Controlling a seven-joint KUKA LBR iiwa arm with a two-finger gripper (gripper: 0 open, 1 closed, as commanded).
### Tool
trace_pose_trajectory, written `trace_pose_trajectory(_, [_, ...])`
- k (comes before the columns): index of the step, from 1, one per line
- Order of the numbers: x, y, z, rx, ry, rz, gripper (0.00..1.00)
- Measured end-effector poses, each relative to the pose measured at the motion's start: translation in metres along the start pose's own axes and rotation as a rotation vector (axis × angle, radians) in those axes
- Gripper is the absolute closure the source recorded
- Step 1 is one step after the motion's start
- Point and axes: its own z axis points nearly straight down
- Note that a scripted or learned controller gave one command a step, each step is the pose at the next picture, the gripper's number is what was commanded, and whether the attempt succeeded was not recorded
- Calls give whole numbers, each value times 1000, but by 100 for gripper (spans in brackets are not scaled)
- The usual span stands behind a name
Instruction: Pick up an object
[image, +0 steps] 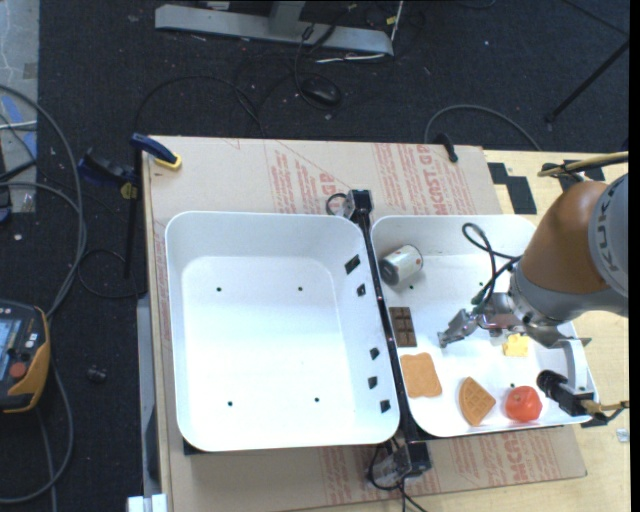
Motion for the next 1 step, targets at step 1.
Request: trace_pose_trajectory(1, [-52, -12, -63, -14, -4, -1, 0])
